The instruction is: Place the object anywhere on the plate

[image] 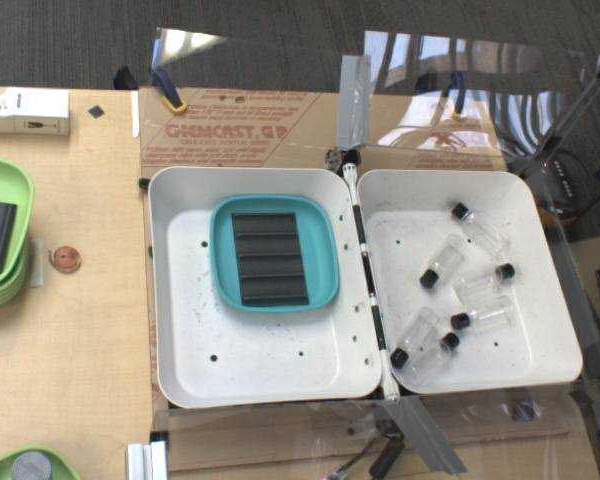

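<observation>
A teal plate [322, 258] lies in the left white bin [180, 308], with a dark ribbed block [271, 259] resting on its middle. In the right white bin [540, 358] lie several clear plastic vials with black caps. One vial [477, 224] is at the upper right, another vial [442, 264] sits near the middle, and a third vial [414, 337] lies by the lower left corner.
A cardboard sheet [240, 128] lies behind the bins. A green tray [10, 268] sits at the left edge of the wooden bench, with a small orange disc [66, 258] beside it. A white box [25, 111] rests at the upper left.
</observation>
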`<state>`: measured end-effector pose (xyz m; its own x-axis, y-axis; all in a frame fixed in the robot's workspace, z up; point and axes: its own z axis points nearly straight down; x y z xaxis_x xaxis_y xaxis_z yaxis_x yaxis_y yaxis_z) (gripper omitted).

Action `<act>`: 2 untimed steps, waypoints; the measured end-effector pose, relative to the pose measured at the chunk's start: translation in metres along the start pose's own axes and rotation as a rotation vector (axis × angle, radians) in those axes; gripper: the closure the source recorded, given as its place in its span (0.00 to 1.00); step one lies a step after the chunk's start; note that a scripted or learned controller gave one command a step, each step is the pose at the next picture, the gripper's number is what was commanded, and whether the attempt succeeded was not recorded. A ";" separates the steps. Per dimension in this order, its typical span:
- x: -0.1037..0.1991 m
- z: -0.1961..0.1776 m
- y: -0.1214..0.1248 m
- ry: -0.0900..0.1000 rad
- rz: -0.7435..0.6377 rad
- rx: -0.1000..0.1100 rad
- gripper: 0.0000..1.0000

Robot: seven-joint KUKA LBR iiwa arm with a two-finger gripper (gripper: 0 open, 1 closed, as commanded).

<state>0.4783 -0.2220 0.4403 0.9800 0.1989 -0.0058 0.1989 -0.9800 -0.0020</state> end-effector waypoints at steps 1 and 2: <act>0.005 0.000 0.001 0.000 -0.003 -0.002 0.00; 0.012 0.000 0.002 0.001 -0.004 -0.002 0.00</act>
<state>0.4909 -0.2218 0.4400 0.9793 0.2025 -0.0052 0.2025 -0.9793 0.0003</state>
